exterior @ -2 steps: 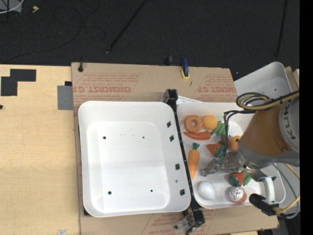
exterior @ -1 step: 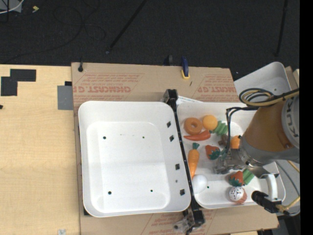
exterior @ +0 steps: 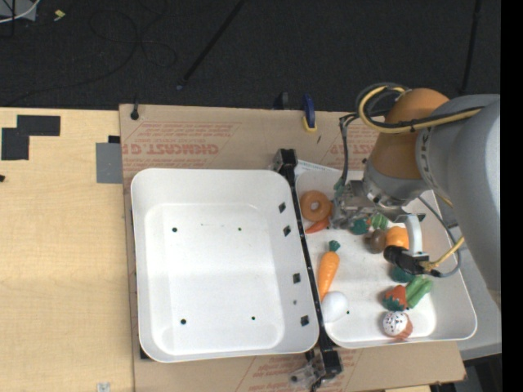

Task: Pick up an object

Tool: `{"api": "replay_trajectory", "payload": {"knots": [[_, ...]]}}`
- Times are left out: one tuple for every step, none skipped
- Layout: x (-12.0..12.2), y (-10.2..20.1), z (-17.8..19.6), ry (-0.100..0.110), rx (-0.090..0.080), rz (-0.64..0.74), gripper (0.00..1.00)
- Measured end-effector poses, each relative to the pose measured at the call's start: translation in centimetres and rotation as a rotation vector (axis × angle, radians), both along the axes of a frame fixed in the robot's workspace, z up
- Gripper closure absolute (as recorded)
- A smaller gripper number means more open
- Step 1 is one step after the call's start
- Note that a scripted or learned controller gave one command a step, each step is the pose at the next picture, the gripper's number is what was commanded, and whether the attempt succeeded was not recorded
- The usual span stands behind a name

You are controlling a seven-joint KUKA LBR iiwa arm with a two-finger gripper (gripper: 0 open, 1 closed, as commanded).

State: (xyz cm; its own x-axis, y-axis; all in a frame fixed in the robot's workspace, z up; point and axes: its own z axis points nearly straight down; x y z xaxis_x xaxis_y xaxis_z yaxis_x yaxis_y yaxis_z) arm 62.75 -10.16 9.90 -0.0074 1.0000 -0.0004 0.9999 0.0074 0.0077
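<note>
Gripper (exterior: 357, 208) — low in the right bin (exterior: 458, 321), near its back edge, under the orange wrist band (exterior: 409, 137). Whether it is wide, narrow or closed on anything cannot be told; the wrist body and cables cover it.

Items nearest the gripper:
- Donut (exterior: 315, 206), orange-brown ring, just left of the gripper, close to the divider between the bins.
- Green piece (exterior: 377, 221), small, just right of the gripper, partly under the wrist.
- Brown piece (exterior: 375, 238), small and dark, just below the green one.
- Orange piece (exterior: 396, 237), rounded, beside the brown piece.

Items further out, same bin:
- Carrot (exterior: 327, 269), orange with a green top, lying lengthwise near the divider, apart from the gripper.
- Egg (exterior: 333, 305), white, at the carrot's lower tip, touching or nearly so.
- Strawberry (exterior: 395, 297), red with a green leaf, beside a green pod (exterior: 420, 291).
- Spotted ball (exterior: 396, 324), white with dots, near the front wall.

Left bin (exterior: 155, 194): white, shallow.

Task's thing: none is singled out; judged by position, the donut or the green piece is the likely target, both still on the bin floor.

Risks, as judgement:
- Crowding — the cluster on the gripper's right sits tight, so a closing grip could catch two pieces or push one away.
- The donut lies flat and close to the divider; a finger could land on the rim and skid off.
- Rounded toys may squirt out of a pinch that is off centre.
- The loose cable (exterior: 433, 260) by the wrist could drag across nearby pieces on the lift.
</note>
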Motion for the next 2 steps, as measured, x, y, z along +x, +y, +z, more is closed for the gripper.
{"api": "replay_trajectory", "payload": {"knots": [[0.4, 0.4, -1.2, 0.010, 0.001, -0.006, 1.00], [-5.4, 1.5, -1.2, 0.015, 0.002, -0.011, 1.00]]}}
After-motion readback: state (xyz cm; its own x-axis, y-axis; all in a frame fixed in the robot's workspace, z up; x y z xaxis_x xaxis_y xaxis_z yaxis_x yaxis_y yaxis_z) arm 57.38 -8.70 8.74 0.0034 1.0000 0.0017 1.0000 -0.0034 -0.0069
